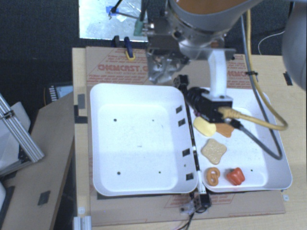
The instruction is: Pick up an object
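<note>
The grey arm with its orange band fills the upper right of the frame. Its metal gripper (162,71) hangs in the upper middle, over the brown cardboard sheet with red lettering (112,67), just beyond the far rim of the shallow white left bin (139,143). The gripper is blurred and seen from above, so I cannot tell whether it is wide or narrow, and nothing can be seen held in it.

All the small things lie in the shallow white right bin (268,169), along the side nearest the left bin. A pale yellow rounded piece (204,127) sits nearest the middle of the frame, touching or just beside a small orange piece (224,130) on its right. Below them lies a beige slice shaped like toast (213,150). Lower still, near the bin's bottom edge, an orange-brown pretzel-shaped piece (212,176) lies beside a red pepper-like piece (235,176), the two slightly apart.

Both bins rest on the cardboard, which lies on the pale wooden worktop (273,63). A blue and yellow clamp (128,49) grips the cardboard's upper edge, to the left of the gripper.
</note>
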Robot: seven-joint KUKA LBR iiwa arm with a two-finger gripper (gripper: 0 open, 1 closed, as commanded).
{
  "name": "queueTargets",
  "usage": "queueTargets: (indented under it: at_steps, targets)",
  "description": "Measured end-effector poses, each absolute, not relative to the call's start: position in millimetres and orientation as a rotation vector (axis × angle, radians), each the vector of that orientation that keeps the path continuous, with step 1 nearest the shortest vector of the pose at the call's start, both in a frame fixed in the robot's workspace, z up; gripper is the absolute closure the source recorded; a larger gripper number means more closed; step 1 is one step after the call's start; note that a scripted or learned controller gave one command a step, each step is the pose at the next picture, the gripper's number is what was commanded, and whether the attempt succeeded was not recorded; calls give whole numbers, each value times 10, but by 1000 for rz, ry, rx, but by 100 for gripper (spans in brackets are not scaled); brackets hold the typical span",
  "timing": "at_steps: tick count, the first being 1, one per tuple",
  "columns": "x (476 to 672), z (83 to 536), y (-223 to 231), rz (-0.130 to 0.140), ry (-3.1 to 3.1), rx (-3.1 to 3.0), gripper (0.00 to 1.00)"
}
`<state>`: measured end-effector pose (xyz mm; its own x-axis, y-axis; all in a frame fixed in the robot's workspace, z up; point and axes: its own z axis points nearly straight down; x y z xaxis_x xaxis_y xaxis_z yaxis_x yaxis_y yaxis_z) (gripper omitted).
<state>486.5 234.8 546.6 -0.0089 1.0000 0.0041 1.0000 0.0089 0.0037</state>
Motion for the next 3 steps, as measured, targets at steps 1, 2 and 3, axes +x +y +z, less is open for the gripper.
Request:
queueTargets:
  at_steps: [1,2,3]
  targets:
    - [5225,5340,2340,-2,-2223,-2222,100]
    - [5132,5350,2340,-2,-2225,-2218,100]
    - [4987,5350,2340,-2,-2226,-2217,100]
